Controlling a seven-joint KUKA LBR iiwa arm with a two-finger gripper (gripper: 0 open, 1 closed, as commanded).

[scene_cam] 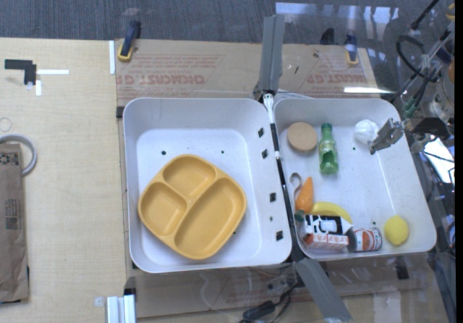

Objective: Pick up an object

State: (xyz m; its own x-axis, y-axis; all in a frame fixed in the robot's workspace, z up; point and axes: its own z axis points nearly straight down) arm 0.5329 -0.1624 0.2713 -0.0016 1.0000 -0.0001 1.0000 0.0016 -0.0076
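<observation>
- The gripper (385, 137) hangs at the right bin's (405, 191) far right edge; whether its fingers are parted cannot be told, and nothing shows between them.
- Likeliest target: the green bottle (328, 148), lying flat mid-bin beside a tan disc (302, 136). It looks light, rigid and slick; take it across the body.
- The cardboard (184, 68) under the bins carries red lettering, upside down and unreadable.

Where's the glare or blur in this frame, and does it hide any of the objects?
Camera view: bright glare on the reflective panel behind the right bin, off the objects. Lighting in both bins is even, shadows soft. The yellow plate, green bottle and lemon read sharply; the gripper is small and soft, and the white object blends into the bin floor.
</observation>
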